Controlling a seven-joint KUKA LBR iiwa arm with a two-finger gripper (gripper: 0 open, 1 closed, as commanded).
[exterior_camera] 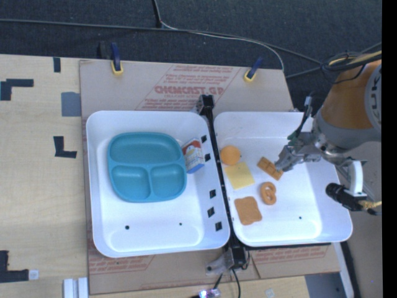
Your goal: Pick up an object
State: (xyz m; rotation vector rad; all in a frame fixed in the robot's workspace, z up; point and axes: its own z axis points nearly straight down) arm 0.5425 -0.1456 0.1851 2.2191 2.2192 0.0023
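My end effector sits low in the right bin, at 3 o'clock of a brown block, just beside it. I cannot tell its state. Nothing is lifted yet; grasping and raising remain.

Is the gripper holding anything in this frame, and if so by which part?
Cannot be told. The gripper is down in the right bin at the small brown block, but a hold isn't visible.

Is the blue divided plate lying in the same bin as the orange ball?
No, the blue divided plate lies in the left bin, while the orange ball lies in the right bin.
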